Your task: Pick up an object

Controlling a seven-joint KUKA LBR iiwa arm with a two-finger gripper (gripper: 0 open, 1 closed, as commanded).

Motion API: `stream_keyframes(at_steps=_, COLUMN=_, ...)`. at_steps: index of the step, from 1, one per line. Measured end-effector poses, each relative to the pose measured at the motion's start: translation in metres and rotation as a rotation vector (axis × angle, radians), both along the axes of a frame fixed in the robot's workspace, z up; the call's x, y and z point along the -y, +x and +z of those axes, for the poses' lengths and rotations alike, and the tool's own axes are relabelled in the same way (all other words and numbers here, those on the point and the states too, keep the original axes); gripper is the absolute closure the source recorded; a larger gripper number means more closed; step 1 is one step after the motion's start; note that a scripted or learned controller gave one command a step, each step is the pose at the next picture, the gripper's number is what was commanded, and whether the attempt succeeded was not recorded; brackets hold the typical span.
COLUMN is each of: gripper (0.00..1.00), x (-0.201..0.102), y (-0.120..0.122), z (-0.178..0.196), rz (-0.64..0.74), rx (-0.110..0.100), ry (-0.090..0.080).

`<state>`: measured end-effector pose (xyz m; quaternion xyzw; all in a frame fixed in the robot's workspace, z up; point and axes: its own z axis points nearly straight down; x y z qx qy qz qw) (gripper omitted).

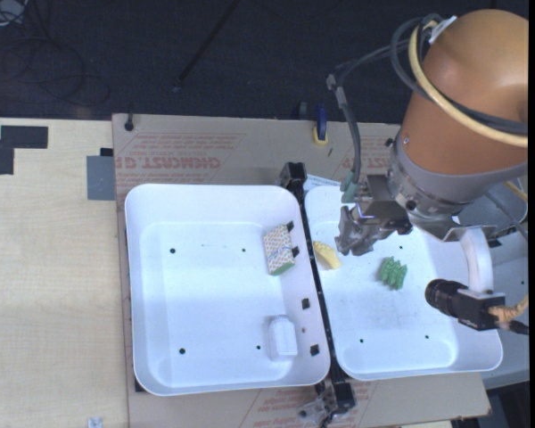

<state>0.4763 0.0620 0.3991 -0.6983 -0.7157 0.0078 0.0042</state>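
My gripper (351, 241) hangs over the left part of the right bin (410, 350), under the arm's big orange wrist. A small yellow piece (326, 255) lies just left of it, by the wall between the bins. To the gripper's right, a small green object (392, 272) lies on the bin floor, apart from it. In the left bin (196, 346), a speckled block (279, 248) with a green edge leans near the right wall. A white object (282, 335) lies lower in that bin. Nothing shows between the gripper's tips.
Both bins sit on a cardboard sheet (205, 154) on the pale bench. Black clips (293, 173) join the bins along the middle divider. The arm's bulk covers the right bin's upper right part.
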Motion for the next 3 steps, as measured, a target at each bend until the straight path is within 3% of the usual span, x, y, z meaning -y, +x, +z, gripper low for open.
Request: stream_keyframes(at_steps=3, gripper=1.0, x=-0.003, y=0.001, z=0.027, rz=0.03, rx=-0.01, ry=-0.002)
